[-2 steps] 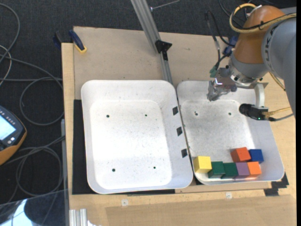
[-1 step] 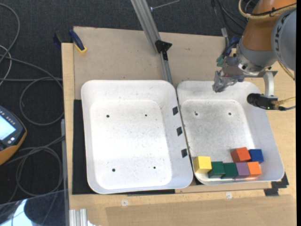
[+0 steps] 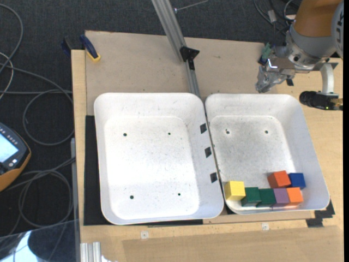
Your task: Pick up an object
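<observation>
Blocks (image 3: 267, 190) clustered in the right bin's (image 3: 311, 146) near corner.
Light, rigid; flat sides should be pinched. Claw (image 3: 268, 81) state cannot be told.

From where I stood, nothing carried writing I could read. The handheld pendant (image 3: 10, 153) at the left edge showed a lit screen, but whatever was on it was too small and blurred to make out. The coloured blocks (image 3: 267, 191) bore no letters or numbers that I could see, nor did the two white bins (image 3: 103, 105).
</observation>
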